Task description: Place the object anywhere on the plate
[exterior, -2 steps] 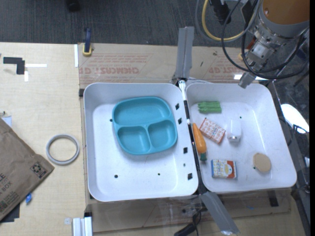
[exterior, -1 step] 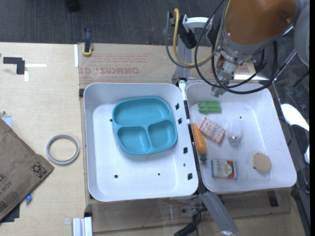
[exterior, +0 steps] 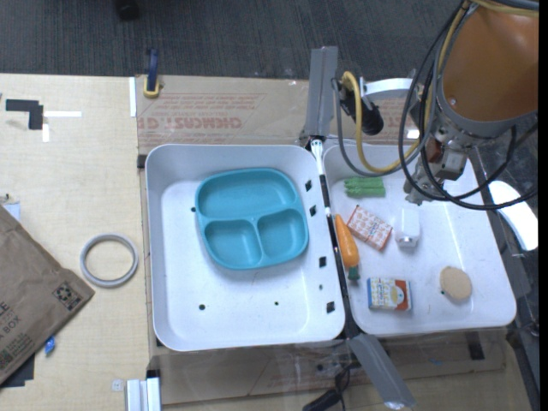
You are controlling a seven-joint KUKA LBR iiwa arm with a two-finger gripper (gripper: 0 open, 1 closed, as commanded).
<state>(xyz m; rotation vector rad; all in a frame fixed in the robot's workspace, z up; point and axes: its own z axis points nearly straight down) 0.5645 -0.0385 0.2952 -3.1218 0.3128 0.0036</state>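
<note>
Left of the orange carrot sits the blue plate in its bin. Right of the carrot lie a patterned card, a small box, and a tan cookie. My gripper hovers right of the carrot; its grip state I cannot tell.

Bright, even overhead light; slightly soft focus.

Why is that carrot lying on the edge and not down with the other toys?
The toy carrot does look odd: it lies along the left rim of the right bin, beside the divider, while the other items lie flat on the bin floor. The blue plate sits tilted in the left bin.
</note>
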